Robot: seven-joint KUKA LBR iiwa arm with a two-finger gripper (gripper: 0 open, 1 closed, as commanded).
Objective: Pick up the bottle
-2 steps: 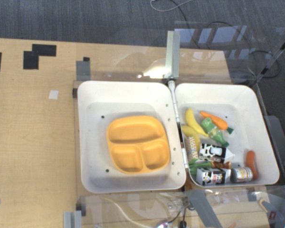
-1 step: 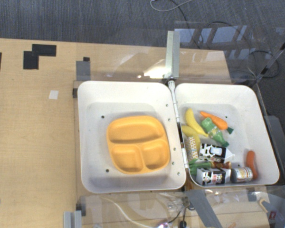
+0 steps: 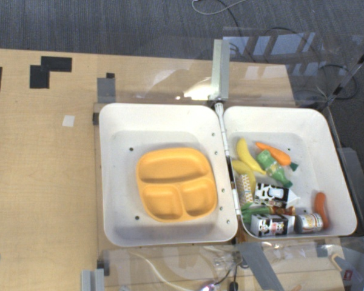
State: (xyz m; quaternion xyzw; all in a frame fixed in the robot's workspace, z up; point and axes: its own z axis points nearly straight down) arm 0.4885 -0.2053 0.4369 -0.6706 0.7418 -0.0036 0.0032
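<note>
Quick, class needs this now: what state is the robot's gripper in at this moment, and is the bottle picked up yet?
Gripper: its state cannot be told from the camera view.
Bottle: lies in the right bin among the other items, not picked up.

— What is seen beyond the bench?
— A dark grey carpeted floor [image 3: 109, 11], crossed by a thin cable [image 3: 255, 2].
— And the bench itself?
— A pale wooden top [image 3: 42, 180], marked with black patches [image 3: 48, 70]. Glare is cast near the metal post [image 3: 221, 71].

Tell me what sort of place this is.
Probably a robotics lab bench: two white bins side by side on a wooden benchtop, toy food such as a banana, and loose cable on carpet.
</note>
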